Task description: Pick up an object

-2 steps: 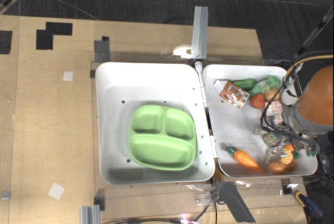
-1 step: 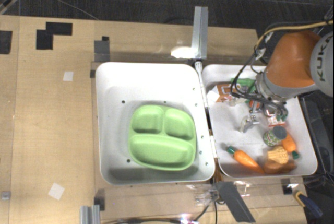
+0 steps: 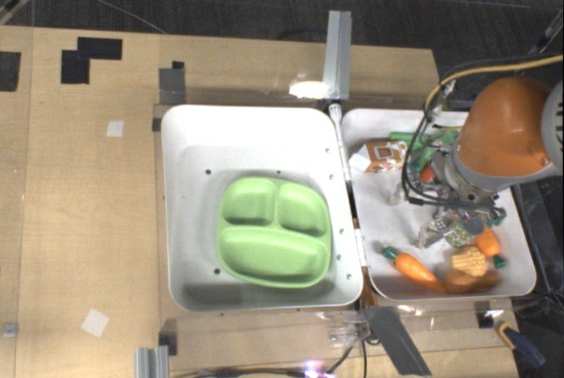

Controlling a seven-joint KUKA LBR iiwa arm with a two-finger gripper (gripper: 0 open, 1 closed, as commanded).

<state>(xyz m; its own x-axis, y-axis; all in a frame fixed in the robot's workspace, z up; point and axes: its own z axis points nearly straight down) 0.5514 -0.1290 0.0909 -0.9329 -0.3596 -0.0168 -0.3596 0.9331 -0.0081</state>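
Gripper (image 3: 454, 222) sits low over the right bin (image 3: 529, 275), lower right of frame. You can't tell its state, the wrist hides it.

Candidates cluster just below it: toy carrot (image 3: 414, 267) at the bin's lower left, corn-like yellow piece (image 3: 470, 260) and a brown item (image 3: 465, 281) touching it to the right. All look like light, rigid, smooth plastic, so expect slip. The carrot is your best bet: take it across the thick orange middle, away from its neighbours.

Green divided tray (image 3: 275, 231) in the left bin (image 3: 176, 191) looks too wide to pinch.
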